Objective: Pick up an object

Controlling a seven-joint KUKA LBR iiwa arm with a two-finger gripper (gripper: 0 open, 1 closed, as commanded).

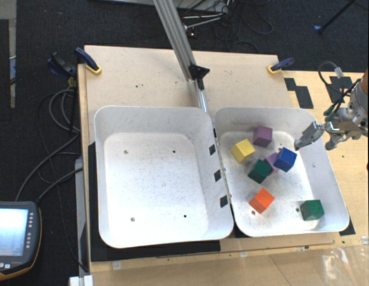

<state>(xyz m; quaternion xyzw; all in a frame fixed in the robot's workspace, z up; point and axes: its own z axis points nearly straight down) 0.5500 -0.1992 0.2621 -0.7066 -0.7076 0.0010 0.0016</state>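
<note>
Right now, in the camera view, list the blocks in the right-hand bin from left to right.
Yellow cube → orange cube → blue cube → lone dark green cube by the bin's lower right corner. The other green cube and both purple blocks overlap these in order, so they are omitted.

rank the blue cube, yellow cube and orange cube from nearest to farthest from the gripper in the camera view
1. blue cube, just left of the gripper, in the right bin's middle.
2. yellow cube, farther left, near the bin's left wall.
3. orange cube, toward the bin's front edge.
</note>
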